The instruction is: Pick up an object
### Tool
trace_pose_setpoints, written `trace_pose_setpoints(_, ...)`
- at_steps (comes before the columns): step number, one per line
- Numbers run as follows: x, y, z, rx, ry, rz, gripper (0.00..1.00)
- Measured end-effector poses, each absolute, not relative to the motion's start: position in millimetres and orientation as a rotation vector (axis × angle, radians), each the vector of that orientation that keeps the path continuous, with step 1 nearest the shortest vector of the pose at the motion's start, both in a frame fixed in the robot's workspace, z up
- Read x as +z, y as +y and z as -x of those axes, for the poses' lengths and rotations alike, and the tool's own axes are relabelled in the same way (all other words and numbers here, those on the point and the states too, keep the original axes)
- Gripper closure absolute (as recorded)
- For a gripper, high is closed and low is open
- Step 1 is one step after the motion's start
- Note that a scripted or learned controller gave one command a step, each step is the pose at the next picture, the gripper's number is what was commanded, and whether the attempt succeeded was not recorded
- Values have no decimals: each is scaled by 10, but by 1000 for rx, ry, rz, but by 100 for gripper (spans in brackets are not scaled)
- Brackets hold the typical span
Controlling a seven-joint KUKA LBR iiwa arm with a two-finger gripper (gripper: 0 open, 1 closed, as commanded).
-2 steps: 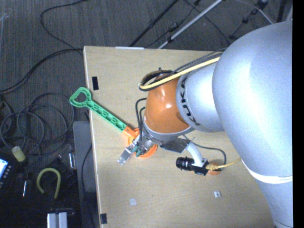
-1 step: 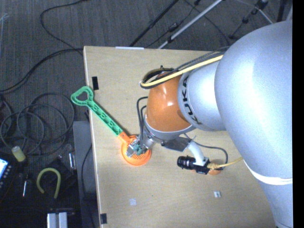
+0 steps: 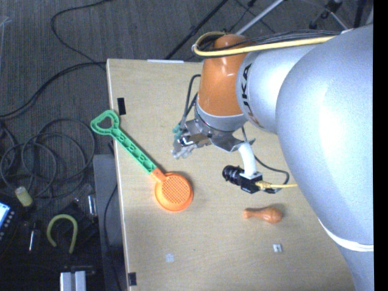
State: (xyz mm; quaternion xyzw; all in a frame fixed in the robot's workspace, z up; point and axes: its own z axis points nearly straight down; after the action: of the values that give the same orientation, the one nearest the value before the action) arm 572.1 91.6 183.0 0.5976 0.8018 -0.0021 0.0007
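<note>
A toy strainer with a green handle (image 3: 127, 143) and an orange mesh head (image 3: 173, 191) lies on the tan surface, left of centre. A small orange pear-shaped piece (image 3: 264, 214) lies lower right. My gripper (image 3: 183, 144) hangs below the orange wrist band, above the surface just right of the strainer's handle and above its head. Nothing shows between its fingers.
The tan board's left edge (image 3: 116, 180) runs down the view, with cables and a green hook (image 3: 62, 228) on the floor beyond it. A small grey bit (image 3: 277, 247) lies near the bottom. The big grey arm covers the right side.
</note>
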Motion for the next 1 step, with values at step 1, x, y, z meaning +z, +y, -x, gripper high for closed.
trace_pose_setpoints(1, 1830, 917, -5720, -7, 2518, -1876, 0)
